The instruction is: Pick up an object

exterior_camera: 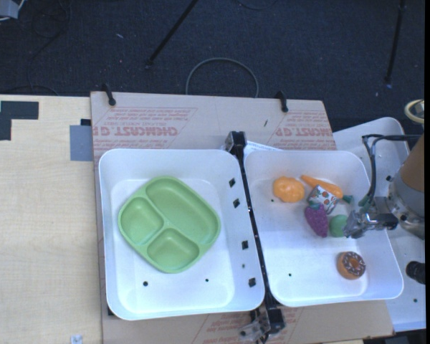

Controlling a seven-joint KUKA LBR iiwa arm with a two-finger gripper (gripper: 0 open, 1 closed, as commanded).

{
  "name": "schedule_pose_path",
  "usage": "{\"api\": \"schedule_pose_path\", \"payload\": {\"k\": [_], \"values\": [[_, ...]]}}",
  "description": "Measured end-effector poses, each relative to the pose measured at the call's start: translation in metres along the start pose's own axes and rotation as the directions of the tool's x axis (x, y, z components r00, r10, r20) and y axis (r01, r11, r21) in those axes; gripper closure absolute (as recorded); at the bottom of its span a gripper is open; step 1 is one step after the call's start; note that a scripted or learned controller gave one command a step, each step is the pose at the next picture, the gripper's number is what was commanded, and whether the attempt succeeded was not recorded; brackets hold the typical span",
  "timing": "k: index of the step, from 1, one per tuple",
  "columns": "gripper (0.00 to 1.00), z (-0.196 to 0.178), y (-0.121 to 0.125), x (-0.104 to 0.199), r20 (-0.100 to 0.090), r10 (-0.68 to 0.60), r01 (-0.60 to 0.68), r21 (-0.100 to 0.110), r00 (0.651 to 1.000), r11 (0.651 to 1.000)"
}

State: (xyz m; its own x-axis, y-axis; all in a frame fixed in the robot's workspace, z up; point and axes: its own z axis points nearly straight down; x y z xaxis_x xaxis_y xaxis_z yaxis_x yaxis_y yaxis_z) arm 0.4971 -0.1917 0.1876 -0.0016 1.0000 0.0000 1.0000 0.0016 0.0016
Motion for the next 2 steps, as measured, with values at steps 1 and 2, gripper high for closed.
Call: {"api": "schedule_pose_path", "payload": {"k": [1, 2], "values": [[1.0, -0.023, 0.001, -0.001, 0.0, 0.0, 0.0, 0.001, 1.0, 1.0], [1.0, -0.034, 0.02, 0.05, -0.002, -0.004, 0.004, 0.003, 1.0, 1.0]]}}
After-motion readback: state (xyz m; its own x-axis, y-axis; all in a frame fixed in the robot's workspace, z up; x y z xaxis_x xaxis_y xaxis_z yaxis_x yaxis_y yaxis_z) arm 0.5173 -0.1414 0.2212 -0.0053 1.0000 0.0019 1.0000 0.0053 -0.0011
